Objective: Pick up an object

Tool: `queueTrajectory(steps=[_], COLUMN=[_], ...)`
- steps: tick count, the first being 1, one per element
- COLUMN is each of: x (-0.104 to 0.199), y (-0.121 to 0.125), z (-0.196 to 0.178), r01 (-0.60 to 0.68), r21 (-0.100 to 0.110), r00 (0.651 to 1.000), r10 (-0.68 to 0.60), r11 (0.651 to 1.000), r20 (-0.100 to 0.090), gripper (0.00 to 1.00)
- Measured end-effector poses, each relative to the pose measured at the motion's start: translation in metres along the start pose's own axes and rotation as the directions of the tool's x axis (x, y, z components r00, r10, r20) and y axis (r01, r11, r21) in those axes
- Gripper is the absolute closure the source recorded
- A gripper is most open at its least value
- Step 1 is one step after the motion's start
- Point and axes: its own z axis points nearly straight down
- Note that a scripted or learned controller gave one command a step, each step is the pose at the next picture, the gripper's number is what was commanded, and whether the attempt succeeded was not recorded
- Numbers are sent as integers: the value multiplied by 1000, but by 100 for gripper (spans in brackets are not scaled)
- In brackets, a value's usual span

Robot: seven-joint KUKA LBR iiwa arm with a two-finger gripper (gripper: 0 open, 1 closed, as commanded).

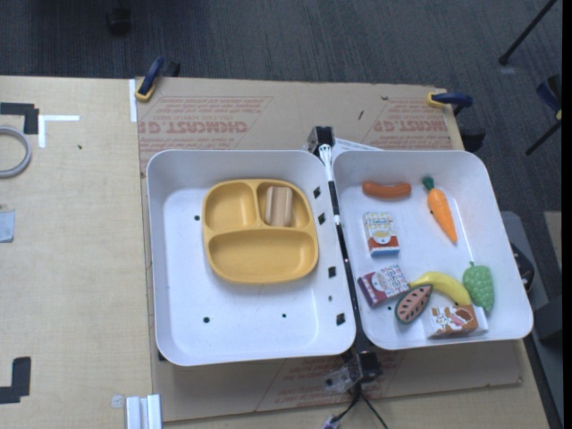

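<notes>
The right bin [496, 195] holds several toy foods. A sausage [386, 189] lies at its back, with an orange carrot [441, 212] to the right of it. A small white carton [382, 235] sits in the middle. Near the front lie a dark red packet [382, 285], a yellow banana [442, 285], a watermelon slice [413, 304], a green fruit [478, 285] and an orange-and-white box [456, 320]. In the left bin [174, 320] a yellow divided plate [260, 253] carries a tan block [279, 206] in its back right compartment.
Both bins rest on a cardboard sheet [206, 114] held by clamps [149, 79] at the back corners. A black clip [321, 138] joins the bins at the back. The wooden bench [67, 266] extends to the left, with dark carpet behind.
</notes>
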Motion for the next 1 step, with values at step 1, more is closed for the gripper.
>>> queueTrajectory(steps=[1], x=[0], y=[1], z=[-9], r01=[2], r21=[-1], r00=[1000], r10=[-2], r11=[1000], r20=[2], gripper=[100])
